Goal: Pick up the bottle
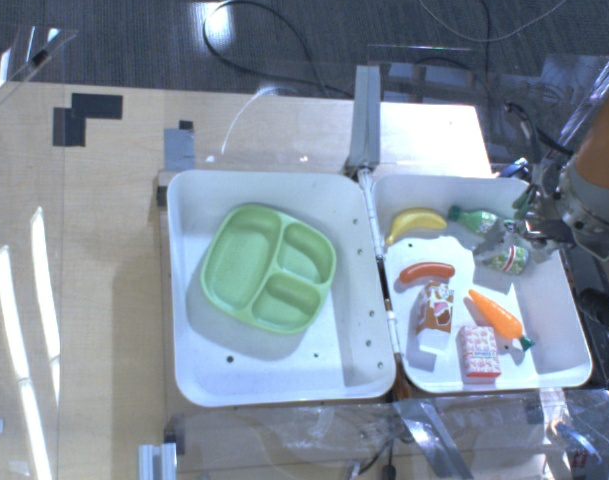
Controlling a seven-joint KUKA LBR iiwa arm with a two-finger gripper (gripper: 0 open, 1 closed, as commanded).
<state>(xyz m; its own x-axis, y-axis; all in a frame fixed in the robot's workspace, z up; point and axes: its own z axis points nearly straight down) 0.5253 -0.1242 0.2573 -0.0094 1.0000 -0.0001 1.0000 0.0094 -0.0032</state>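
Note:
A green bottle (pixel 476 220) lies on its side at the back of the right bin (pixel 564 308), its cap pointing left toward the banana. Its labelled lower part (pixel 507 259) shows below and right of the green neck. My gripper (pixel 524 226) reaches in from the right and hangs right over the middle of the bottle, hiding part of it. I cannot see whether it touches the bottle.
The right bin also holds a banana (pixel 416 224), a red sausage (pixel 425 271), a small carton (pixel 436 313), a carrot (pixel 496 315) and a pink box (pixel 478 353). A green divided plate (pixel 269 266) lies in the left bin (pixel 184 298).

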